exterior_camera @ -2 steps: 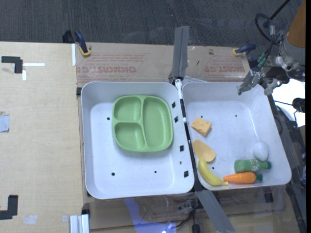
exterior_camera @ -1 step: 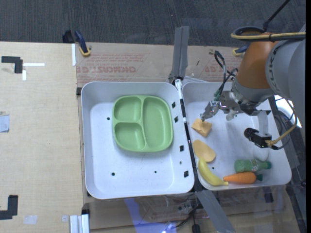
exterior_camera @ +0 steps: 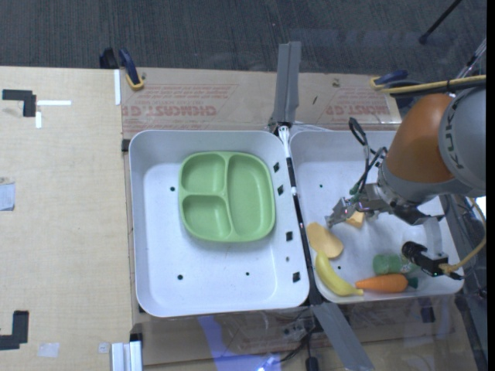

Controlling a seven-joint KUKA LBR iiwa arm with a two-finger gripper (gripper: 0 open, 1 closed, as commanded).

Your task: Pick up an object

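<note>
My gripper (exterior_camera: 345, 211) hangs over the middle of the right bin (exterior_camera: 325, 157), reaching in from the right. A small pale yellow block (exterior_camera: 356, 219) lies right at the gripper's tip, partly covered by it; whether it is held cannot be made out. Just below-left of it lies a tan, rounded piece (exterior_camera: 326, 240). A banana (exterior_camera: 332, 278) rests along the bin's front-left corner. An orange carrot (exterior_camera: 382, 284) and a green piece (exterior_camera: 388, 264) lie at the front right.
The left bin (exterior_camera: 155, 269) holds a green divided plate (exterior_camera: 227, 196) in its upper half. A divider wall (exterior_camera: 292, 199) separates the two bins. A black cable fitting (exterior_camera: 421, 255) hangs by the arm near the carrot. Cardboard lies behind the bins.
</note>
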